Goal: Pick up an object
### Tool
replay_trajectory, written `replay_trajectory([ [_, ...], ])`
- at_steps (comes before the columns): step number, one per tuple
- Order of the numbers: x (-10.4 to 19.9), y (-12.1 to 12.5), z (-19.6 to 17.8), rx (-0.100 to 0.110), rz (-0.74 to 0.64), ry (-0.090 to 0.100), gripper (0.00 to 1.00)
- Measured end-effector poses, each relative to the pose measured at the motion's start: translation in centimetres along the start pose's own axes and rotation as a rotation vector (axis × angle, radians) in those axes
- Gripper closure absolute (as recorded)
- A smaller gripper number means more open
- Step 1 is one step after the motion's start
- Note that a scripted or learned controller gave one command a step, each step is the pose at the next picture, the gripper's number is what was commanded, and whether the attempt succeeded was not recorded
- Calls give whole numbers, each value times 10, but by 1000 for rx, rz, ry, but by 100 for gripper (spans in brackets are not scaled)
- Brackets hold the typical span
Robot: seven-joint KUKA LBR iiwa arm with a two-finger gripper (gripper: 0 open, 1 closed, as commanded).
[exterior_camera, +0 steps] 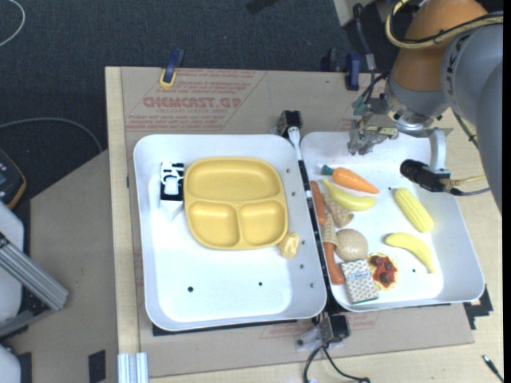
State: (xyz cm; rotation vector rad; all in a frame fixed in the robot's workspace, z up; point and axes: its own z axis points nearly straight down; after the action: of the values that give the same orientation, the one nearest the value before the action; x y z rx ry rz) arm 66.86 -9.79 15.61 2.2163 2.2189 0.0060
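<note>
Approach step: two-finger gripper (363, 144) hovers over the right white bin (463, 271)'s back-left corner, nothing between the fingers; can't tell if they're parted. Nearest target, the orange plastic carrot (352, 179), lies just ahead. You'll need to descend and centre on it.

This is a robotics lab, not a home or kitchen. A grey industrial robot arm with an orange band (435, 46) reaches over a plywood-topped table (231, 102) stencilled with red lettering. Two shallow white plastic bins (160, 294) are clamped side by side on it, with loose black cables (48, 126) trailing over dark carpet. The food in the right bin is plastic toy fruit and vegetables (399, 222).
</note>
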Motion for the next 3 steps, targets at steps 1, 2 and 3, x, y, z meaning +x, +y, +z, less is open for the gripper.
replay_trajectory([
  [1,0,5,-65,-3,0,-1,100],
  [2,0,6,-70,2,0,0,100],
  [3,17,-9,-80,8,0,2,100],
])
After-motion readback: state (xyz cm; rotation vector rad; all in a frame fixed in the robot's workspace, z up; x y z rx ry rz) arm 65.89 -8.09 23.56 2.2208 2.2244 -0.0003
